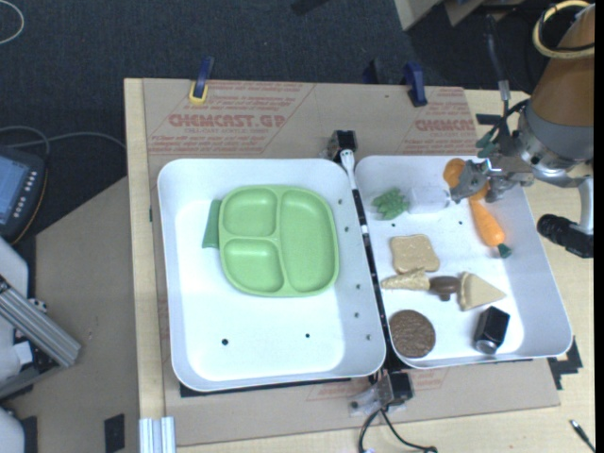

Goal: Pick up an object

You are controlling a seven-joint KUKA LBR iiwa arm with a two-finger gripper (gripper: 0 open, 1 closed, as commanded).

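Note:
My gripper (475, 181) hangs over the far right part of the right bin (547, 281), coming in from the right. An orange round piece (456, 170) lies just left of it, partly behind the gripper. An orange carrot (489, 225) with a green tip stretches down from under the gripper. Other toy foods lie in this bin: a green leafy piece (389, 202), a tan bread slice (414, 252), a pale strip (405, 281), a small brown piece (444, 287), a cream wedge (479, 292), a brown round patty (412, 332) and a black can (491, 329).
The left bin (189, 328) bears a green divided plate (279, 240) lying on its far half. Both bins rest on a cardboard sheet (283, 111) held by two clamps at the back. A black divider edge (363, 243) runs between the bins.

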